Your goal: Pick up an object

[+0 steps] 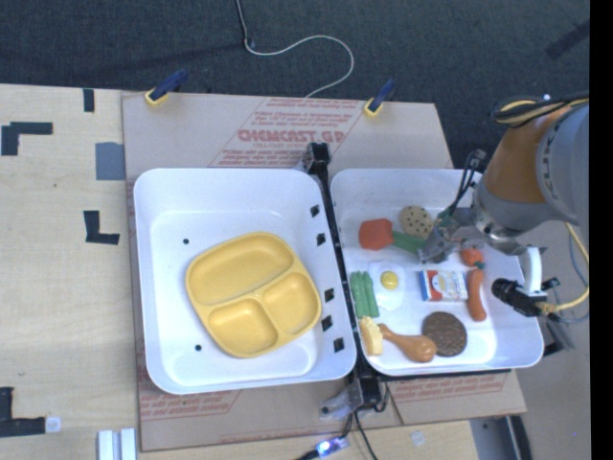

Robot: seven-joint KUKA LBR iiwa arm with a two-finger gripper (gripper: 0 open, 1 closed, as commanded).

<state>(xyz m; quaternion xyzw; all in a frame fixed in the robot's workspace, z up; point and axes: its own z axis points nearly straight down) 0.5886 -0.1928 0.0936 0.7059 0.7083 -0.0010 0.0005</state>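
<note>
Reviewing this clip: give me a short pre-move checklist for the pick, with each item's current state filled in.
1. Pincer is over the right bin: ok.
2. An object is within reach beneath it: ok, the green piece and cookie lie right beside it.
3. Something is already held: cannot tell.
4. Target is free of neighbours: not ok, the green piece touches the red piece.
5. Yellow tray sits apart in the left bin: ok.

Red print ran upside down on the cardboard sheet [287, 137] under the bins, along its far edge; it seemed to read "CHEMCAST GP", with smaller lines too blurred to read. The small carton's [442, 285] label was illegible.
</note>
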